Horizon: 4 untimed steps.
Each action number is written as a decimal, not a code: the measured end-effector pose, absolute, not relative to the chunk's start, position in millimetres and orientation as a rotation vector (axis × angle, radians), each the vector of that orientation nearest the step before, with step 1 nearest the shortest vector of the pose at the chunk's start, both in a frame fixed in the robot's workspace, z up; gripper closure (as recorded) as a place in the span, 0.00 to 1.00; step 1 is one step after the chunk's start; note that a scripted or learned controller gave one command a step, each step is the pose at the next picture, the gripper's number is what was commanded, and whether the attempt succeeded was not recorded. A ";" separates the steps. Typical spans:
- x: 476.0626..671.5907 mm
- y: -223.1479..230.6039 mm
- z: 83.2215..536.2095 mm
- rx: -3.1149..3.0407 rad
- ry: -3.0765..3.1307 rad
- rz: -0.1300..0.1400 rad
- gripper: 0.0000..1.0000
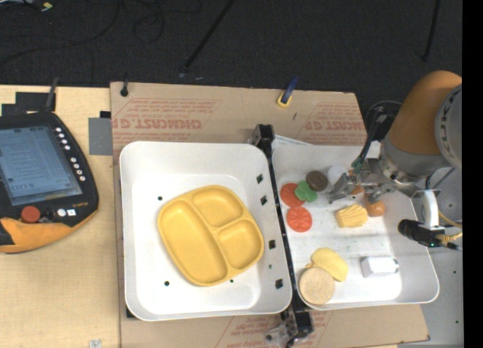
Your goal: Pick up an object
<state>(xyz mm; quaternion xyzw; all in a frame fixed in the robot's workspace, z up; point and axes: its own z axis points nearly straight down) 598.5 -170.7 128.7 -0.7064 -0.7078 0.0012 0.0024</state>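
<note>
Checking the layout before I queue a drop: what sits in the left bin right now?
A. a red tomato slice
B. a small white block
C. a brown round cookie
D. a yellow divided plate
D: the yellow divided plate lies in the left bin; the small food pieces are in the right bin.

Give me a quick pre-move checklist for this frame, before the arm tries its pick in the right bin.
1. Gripper is over the right white bin: ok.
2. A target lies close by: the pale yellow ridged wedge sits just below the gripper: ok.
3. Object between the fingers: cannot tell.
4. Wedge has room around it: the small orange piece lies close on its right: not ok.
5. Yellow three-compartment plate lies in the left white bin, away from the arm: ok.
</note>
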 end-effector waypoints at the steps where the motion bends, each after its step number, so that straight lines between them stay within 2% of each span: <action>1: 598.8 -167.1 85.4 -2.217 -2.220 0.003 0.00; 2: 599.1 -168.2 97.7 -2.222 -2.217 0.001 1.00; 4: 591.5 -160.3 189.9 -2.223 -2.222 -0.002 1.00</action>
